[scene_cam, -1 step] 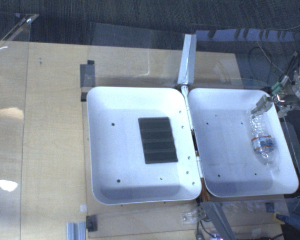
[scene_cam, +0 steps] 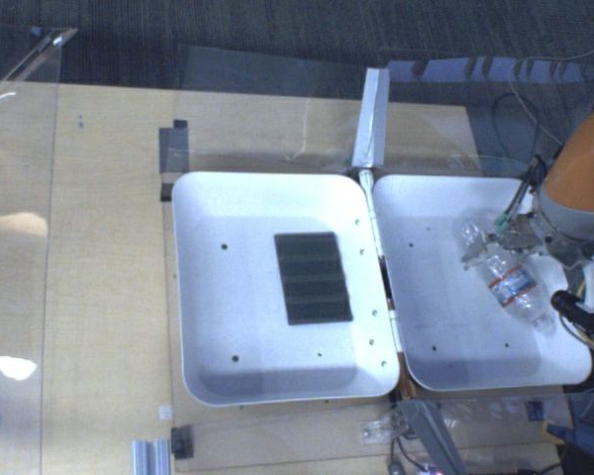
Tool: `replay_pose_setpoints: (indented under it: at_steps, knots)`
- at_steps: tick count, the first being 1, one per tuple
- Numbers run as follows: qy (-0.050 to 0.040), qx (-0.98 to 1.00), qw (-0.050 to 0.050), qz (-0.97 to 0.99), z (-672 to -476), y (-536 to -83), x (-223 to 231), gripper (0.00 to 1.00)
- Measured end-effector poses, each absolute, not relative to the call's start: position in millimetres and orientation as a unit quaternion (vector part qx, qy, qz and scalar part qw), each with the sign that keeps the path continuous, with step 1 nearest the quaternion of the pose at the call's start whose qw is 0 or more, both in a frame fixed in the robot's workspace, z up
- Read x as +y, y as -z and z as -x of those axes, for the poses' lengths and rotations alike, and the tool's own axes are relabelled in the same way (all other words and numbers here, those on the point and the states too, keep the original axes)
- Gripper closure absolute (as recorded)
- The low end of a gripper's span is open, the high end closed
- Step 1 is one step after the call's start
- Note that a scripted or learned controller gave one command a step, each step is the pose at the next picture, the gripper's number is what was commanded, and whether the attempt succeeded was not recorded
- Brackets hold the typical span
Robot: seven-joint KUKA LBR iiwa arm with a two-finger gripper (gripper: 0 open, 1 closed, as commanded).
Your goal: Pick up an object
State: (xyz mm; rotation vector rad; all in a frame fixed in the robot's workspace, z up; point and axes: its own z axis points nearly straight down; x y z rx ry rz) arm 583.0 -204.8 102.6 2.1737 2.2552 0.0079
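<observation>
pincer (scene_cam: 523,228) of the grey, orange-banded arm sits low in the right shallow white bin (scene_cam: 445,364), its grip impossible to judge, over a crumpled clear plastic bottle (scene_cam: 505,277) that blurs against the white.

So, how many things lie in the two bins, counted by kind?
Dark ribbed pad in the left bin: 1
Clear plastic bottle in the right bin: 1
Total: 2
</observation>
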Motion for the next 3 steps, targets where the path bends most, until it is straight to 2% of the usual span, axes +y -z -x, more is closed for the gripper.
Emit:
replay_pose_setpoints:
  at_steps: [1,2,3]
  knots:
    - [-0.0043,0.744,0.009,-0.668,-597.6,-94.2,-206.4,0.0]
    - [-0.007,0.745,0.013,-0.667,-600.8,-107.2,-205.5,1.0]
    - [-0.0017,0.776,0.003,-0.63,-580.0,-136.2,-192.6,1.0]
